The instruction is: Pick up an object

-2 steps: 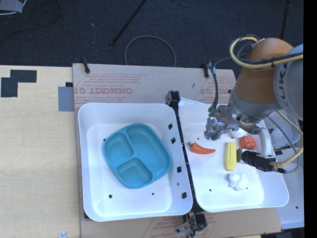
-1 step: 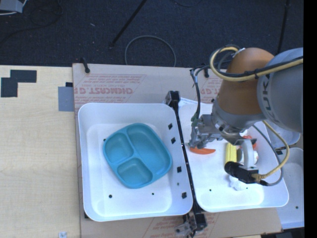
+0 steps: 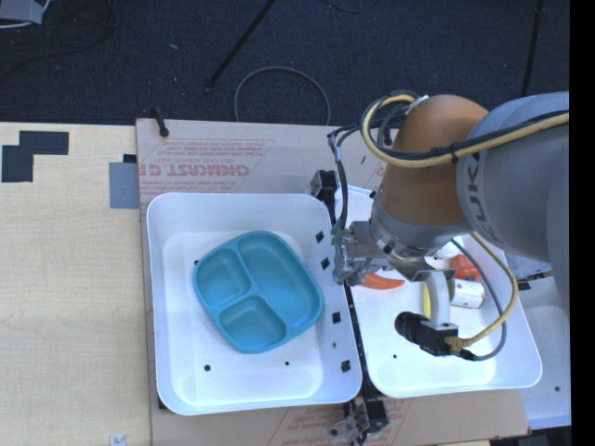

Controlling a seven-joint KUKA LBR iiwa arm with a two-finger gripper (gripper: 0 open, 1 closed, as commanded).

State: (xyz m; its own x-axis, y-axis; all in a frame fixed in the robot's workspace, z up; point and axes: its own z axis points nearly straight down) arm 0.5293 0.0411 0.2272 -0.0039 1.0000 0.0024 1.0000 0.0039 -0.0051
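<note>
My gripper (image 3: 351, 266) hangs low over the left side of the right bin (image 3: 483, 379), close to the divider between the two bins. The grey arm with its orange band (image 3: 432, 156) covers much of that bin. Right beside the gripper lies a small orange, carrot-like piece (image 3: 381, 282). Whether it touches the gripper is hidden. Further right are a yellow strip (image 3: 427, 297), a white block (image 3: 468, 294) and a red-orange piece (image 3: 465, 268), partly under the arm.
The left bin (image 3: 177, 360) holds a blue divided plate (image 3: 256, 289) lying flat near its middle. Both bins rest on a cardboard sheet (image 3: 214, 161) on the pale bench. Dark floor with cables lies behind.
</note>
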